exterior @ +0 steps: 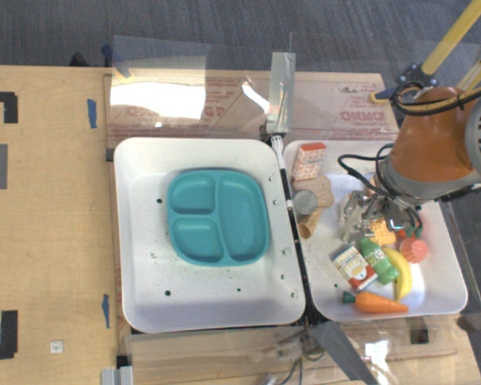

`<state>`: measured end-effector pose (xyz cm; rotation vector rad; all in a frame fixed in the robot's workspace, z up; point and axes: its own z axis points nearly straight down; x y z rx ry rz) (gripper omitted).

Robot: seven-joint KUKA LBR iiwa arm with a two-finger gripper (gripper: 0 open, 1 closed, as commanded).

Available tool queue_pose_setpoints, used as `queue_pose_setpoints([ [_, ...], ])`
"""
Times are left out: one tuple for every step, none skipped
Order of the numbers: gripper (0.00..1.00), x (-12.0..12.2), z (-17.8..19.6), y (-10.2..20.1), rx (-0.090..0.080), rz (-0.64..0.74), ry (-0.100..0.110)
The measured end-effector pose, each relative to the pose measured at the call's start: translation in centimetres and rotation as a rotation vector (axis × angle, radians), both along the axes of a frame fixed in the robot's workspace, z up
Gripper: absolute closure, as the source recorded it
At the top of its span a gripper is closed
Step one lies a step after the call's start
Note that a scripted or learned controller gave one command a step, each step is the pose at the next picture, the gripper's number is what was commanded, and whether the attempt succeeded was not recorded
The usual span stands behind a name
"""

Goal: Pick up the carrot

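The carrot lies on its side at the near edge of the right bin, its green end pointing left and its orange body running to the right, touching or just short of the banana behind it. It is at the fringe of the clutter, so its near side looks open to an approach from above, though the bin wall just beside it leaves little room there.

Going from the left: the worktop is bare brown board with black marks. The left bin carries a teal divided plate flat at its middle, well apart from anything the task needs. Across the divider, the right bin holds a small carton at the far side, a grey round can and what looks like a cone below it, then a crowded group: a small box, a green bottle, the banana and a red round piece. These appear tipped in at random, so they lean on each other.

The arm comes in from the right, its orange band above the far right part of the bin, the wrist pointing down and leftward. The gripper hangs over the middle of the pile, well short of the carrot; whether the fingers are apart or together cannot be told, as cables and metal parts blur together there. Nothing is visibly held. By this judgement, the arm would need to shift toward the near edge before descending.
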<state>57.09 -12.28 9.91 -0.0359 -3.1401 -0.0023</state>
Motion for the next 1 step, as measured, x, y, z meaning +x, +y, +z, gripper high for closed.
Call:
queue_pose_setpoints([
  [1.0, -4.19, -0.71, -2.4, -0.005, 0.247, -0.019],
])
